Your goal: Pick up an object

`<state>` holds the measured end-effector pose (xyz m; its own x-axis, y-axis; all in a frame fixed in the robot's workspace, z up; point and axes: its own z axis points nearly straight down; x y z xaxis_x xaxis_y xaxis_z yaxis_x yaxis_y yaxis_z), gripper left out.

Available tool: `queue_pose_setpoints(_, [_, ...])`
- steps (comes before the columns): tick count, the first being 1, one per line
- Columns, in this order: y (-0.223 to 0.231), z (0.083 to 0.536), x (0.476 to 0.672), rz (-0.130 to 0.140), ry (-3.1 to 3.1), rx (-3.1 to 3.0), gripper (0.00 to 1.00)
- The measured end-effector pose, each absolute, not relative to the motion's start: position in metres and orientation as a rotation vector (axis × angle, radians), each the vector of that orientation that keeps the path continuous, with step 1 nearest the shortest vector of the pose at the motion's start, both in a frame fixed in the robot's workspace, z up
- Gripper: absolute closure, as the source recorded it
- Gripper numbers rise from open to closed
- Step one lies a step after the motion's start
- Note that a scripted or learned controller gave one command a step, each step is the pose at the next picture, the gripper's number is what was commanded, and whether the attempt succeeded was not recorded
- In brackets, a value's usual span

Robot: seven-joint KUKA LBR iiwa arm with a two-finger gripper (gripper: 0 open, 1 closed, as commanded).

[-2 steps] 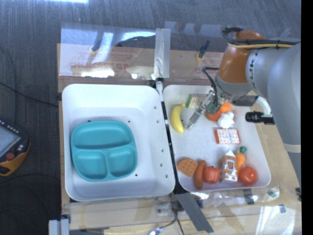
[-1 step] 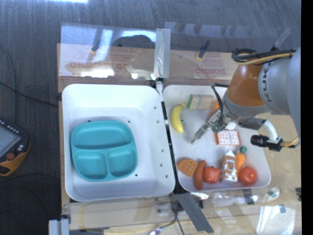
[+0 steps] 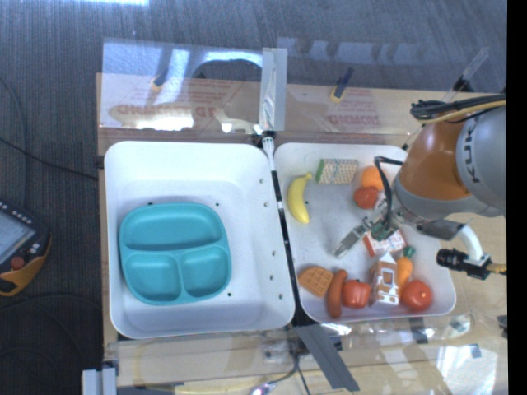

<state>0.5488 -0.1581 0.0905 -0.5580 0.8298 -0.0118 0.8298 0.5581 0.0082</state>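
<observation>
Two white bins side by side on the bench. In the left bin (image 3: 247,171), a teal divided plate (image 3: 174,251), three compartments, lying flat. In the right bin (image 3: 329,307), a scatter of toy food: yellow banana (image 3: 298,199) up by the dividing wall, a pale checkered cracker-like block (image 3: 338,171) near the top edge, an orange fruit (image 3: 375,176) beside it with a red tomato (image 3: 366,197) just below. Along the bottom edge: a waffle piece (image 3: 314,281), a brown hot-dog shape (image 3: 337,293) touching a red round piece (image 3: 357,295), a small white-and-red carton (image 3: 385,280), a carrot (image 3: 403,267), another red tomato (image 3: 417,295) in the corner.

Reaching in from the right, the grey arm with its orange band (image 3: 432,171), hanging over the right bin. Gripper (image 3: 368,231) low over the middle of that bin, fingers spread apart, one silvery finger (image 3: 349,240) slanting out to the left. Nothing seen between the fingers. Just beside the gripper, a small red-and-white packet (image 3: 385,243), contact impossible to judge from here.
</observation>
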Motion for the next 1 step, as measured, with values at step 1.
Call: queue_pose_setpoints(1, [-0.1428,0.0912,0.4895,0.005,2.789,1.404,0.0])
